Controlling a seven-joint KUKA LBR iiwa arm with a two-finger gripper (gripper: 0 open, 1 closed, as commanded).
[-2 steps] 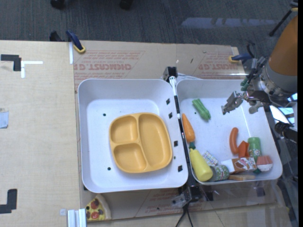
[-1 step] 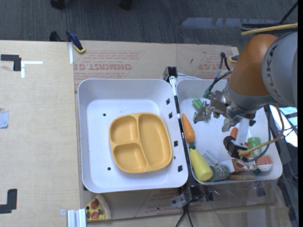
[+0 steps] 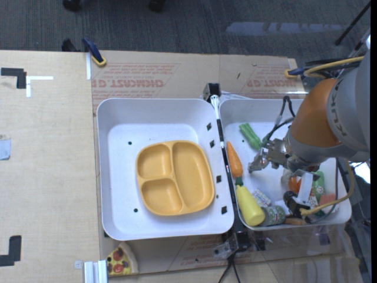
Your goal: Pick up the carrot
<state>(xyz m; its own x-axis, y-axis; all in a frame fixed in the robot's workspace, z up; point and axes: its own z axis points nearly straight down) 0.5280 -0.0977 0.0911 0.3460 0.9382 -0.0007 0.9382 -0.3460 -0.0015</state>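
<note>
Carrot point(image 3: 234, 160) (orange), left of gripper point(image 3: 261, 161)

Cut off by the right edge: the grey arm point(image 3: 353, 108) beyond its orange band. Hidden under that arm: much of the right bin point(image 3: 277, 106) and part of the clutter in its near corner. Too small and dark to judge: the gap at the pincer point(image 3: 257, 161). Cropped at top: chair wheels point(image 3: 73, 0).

Dark carpet floor point(image 3: 194, 16), perhaps chair casters point(image 3: 72, 2).
</note>
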